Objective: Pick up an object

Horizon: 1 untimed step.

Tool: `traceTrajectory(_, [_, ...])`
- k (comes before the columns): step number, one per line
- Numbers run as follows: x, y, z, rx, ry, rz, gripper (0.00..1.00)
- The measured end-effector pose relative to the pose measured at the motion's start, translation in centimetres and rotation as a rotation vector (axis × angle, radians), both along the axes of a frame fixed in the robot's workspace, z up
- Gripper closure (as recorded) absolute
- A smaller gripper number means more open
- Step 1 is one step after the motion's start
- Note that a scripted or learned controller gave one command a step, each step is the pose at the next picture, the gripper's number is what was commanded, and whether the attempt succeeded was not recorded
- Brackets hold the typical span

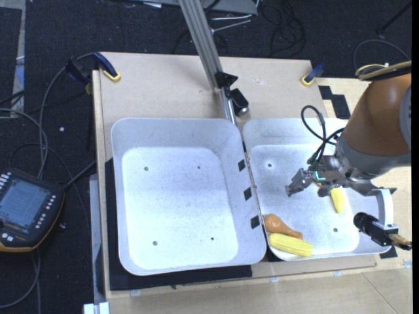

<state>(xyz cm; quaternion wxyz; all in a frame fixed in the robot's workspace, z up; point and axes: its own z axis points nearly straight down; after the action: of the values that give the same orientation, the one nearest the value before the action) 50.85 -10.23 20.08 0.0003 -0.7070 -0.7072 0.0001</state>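
My gripper (296, 186) hangs low over the middle of the right bin (281, 142), pointing left. A small yellow oblong piece (338, 200) lies just to its right, under the wrist, and I cannot tell whether it touches the gripper. An ear of yellow corn (291, 244) lies at the bin's front edge. An orange drumstick-shaped piece (281, 226) sits just behind the corn, near the front left corner. Nothing is visible at the gripper's tip.
The left bin (131, 142) stands beside the right one, their walls meeting in the middle. A slanted metal pole (203, 38) rises from behind the bins. The arm's grey and orange body (383, 123) covers the right bin's right side.
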Motion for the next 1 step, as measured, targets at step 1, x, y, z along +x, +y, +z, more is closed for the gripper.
traceTrajectory(1, [0.00, 0.00, 0.00, 0.000, 0.000, 0.000, 0.00])
